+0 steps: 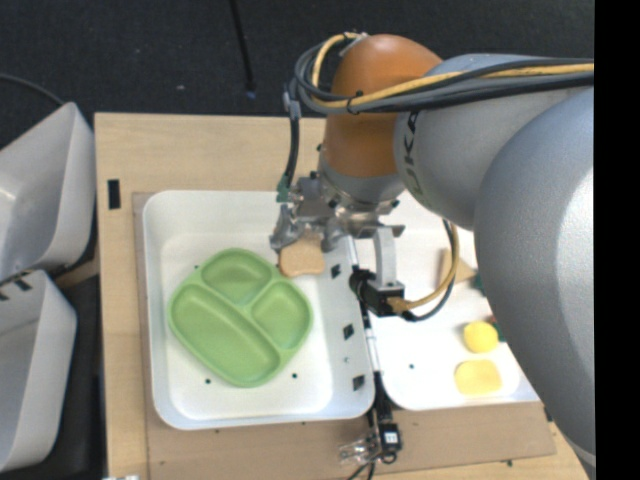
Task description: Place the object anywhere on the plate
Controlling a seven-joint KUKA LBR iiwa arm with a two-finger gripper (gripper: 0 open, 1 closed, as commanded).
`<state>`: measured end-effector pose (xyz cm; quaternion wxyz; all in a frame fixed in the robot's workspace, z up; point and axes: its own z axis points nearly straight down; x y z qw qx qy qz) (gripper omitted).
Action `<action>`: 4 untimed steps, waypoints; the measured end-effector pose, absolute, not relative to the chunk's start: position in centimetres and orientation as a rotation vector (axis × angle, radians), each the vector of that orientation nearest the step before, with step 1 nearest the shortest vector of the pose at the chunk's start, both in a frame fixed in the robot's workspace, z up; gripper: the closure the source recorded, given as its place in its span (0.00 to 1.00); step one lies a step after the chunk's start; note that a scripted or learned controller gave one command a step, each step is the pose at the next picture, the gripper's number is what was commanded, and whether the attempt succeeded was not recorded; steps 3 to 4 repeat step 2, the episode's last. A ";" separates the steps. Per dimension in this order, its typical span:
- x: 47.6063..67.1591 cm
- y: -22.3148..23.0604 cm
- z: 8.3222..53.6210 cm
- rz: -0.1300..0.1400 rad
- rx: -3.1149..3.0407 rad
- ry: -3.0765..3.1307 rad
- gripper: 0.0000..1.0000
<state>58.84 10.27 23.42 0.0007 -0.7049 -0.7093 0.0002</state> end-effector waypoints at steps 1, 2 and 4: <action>57.5 14.9 23.3 0.000 -2.212 -2.228 1.00; 57.6 14.6 23.3 0.001 -2.218 -2.224 0.00; 57.6 14.6 23.3 0.001 -2.218 -2.224 0.00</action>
